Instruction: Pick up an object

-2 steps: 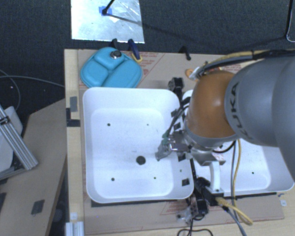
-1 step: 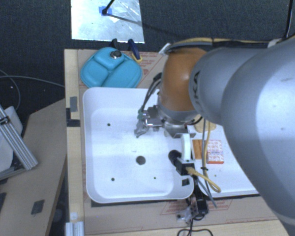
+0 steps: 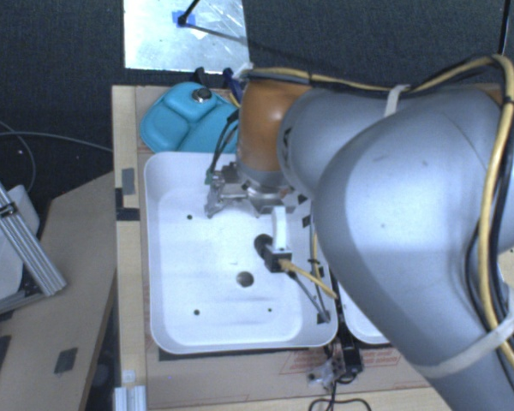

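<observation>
Briefly, you have two white bins on the bench (image 3: 128, 315), one arm, one teal thing and one small dark thing to count. You see the left bin (image 3: 167, 255) almost whole, while the right bin (image 3: 370, 332) shows as a white corner under the arm (image 3: 411, 204), which crosses from the right and covers most of that side. You can follow the orange band (image 3: 261, 118) down to the end effector (image 3: 265, 229), which hangs low over the far half of the left bin, close to its right wall. You cannot tell whether the end effector is released or clenched, because the wrist and its metal bracket block your line of sight, and you see nothing gripped in it. You find the small dark round item (image 3: 245, 279) lying on the floor of the left bin near the middle, just in front of the end effector and apart from it; you cannot tell whether it is a loose object or part of the bin. You also see three tiny dark dots spread over that bin's floor. You see one teal plastic object (image 3: 184, 118) outside the bins, resting on the bench against the left bin's far rim. A yellow cable (image 3: 308, 279) runs from the end effector down toward the bin's near right corner.
</observation>
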Tool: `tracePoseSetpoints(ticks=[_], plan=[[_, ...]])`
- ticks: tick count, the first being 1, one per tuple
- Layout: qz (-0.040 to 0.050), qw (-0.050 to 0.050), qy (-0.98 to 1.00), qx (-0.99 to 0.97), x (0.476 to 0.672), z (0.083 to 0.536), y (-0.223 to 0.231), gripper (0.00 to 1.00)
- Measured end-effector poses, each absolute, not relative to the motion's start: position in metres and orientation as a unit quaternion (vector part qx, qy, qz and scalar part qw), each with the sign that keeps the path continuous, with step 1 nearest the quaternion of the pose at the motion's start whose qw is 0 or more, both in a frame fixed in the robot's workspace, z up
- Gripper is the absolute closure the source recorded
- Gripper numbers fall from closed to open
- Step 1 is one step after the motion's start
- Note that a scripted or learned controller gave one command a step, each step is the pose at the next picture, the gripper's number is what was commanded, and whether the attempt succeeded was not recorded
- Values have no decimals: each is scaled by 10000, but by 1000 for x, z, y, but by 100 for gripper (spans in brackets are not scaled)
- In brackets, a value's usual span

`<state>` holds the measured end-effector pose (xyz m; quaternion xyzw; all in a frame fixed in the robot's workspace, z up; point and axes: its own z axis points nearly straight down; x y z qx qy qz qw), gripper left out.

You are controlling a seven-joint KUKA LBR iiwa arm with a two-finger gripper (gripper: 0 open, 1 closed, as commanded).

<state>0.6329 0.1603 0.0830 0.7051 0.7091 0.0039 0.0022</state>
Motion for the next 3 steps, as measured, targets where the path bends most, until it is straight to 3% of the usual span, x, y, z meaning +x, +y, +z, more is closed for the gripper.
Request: tracePoseSetpoints(ticks=[1,2,3], plan=[[14,18,7063,7079,654,85,108,0],[29,19,7085,7057,654,97,111,100],[2,3,7056,7087,549,189,58,100]])
